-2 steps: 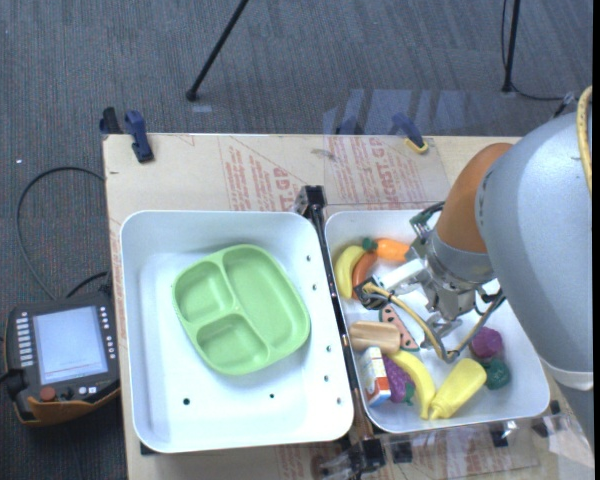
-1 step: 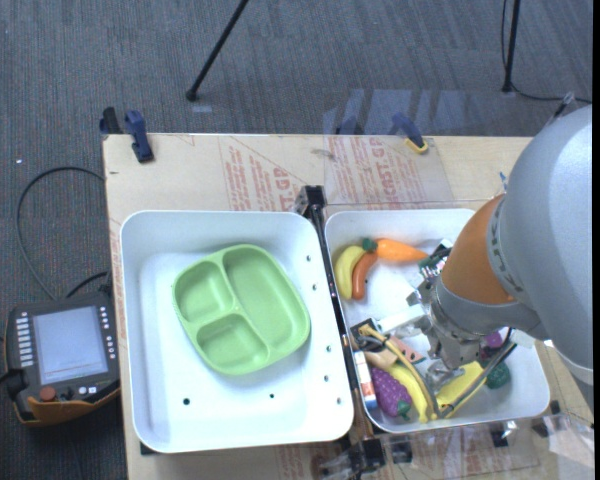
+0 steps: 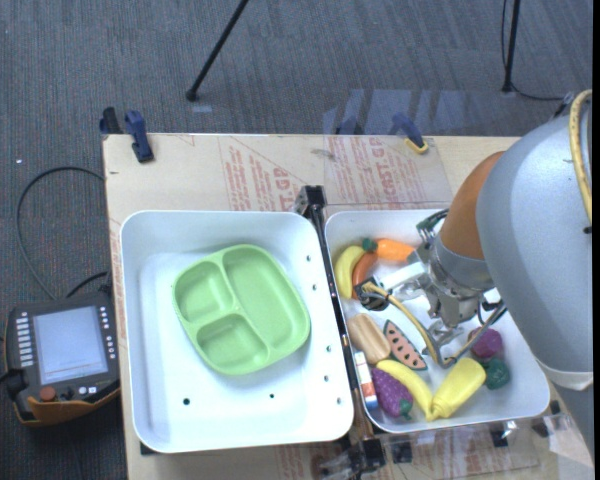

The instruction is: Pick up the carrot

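**Arm hanging over the right bin, carrot lying untouched**

We are looking down on two shallow white bins. In the left white bin (image 3: 150,268) a light green plastic plate with three compartments (image 3: 242,308) is sitting near the middle. The right white bin (image 3: 525,393) is holding the toy food. The small orange carrot with a green top (image 3: 392,250) is lying near that bin's back wall, at about 11 o'clock from the bin's centre, just beside a curved yellow banana (image 3: 349,266) at its 8 o'clock. The grey arm with the orange band (image 3: 540,228) is reaching in from 3 o'clock, and its two-finger gripper (image 3: 450,318) is hovering at about 5 o'clock from the carrot, apart from it. We cannot tell how the gripper is set. Around it we are seeing a red watermelon slice (image 3: 404,345), a tan bread roll (image 3: 368,338), a purple aubergine (image 3: 394,390) and a yellow pepper (image 3: 458,386).
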Action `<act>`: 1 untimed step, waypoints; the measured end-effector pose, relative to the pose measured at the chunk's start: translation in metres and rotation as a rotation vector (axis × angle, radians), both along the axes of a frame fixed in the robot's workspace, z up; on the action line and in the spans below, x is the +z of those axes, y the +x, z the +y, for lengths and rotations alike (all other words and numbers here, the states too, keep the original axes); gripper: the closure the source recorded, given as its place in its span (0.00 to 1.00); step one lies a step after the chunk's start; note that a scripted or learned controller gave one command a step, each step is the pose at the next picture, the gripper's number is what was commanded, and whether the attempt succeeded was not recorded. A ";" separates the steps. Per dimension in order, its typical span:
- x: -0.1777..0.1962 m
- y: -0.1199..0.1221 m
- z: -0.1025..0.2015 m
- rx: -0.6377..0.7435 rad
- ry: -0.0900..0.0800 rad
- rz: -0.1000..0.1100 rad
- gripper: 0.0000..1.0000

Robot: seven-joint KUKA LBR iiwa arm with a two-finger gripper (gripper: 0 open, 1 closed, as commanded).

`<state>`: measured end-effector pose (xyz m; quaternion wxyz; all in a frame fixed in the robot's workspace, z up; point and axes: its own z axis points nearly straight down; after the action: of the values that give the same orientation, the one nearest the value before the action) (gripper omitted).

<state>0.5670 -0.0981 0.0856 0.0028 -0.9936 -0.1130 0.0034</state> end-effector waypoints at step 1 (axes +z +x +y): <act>0.000 0.048 0.014 -0.026 0.001 0.000 0.00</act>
<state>0.6153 -0.0845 0.0856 0.0032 -0.9950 -0.1000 0.0032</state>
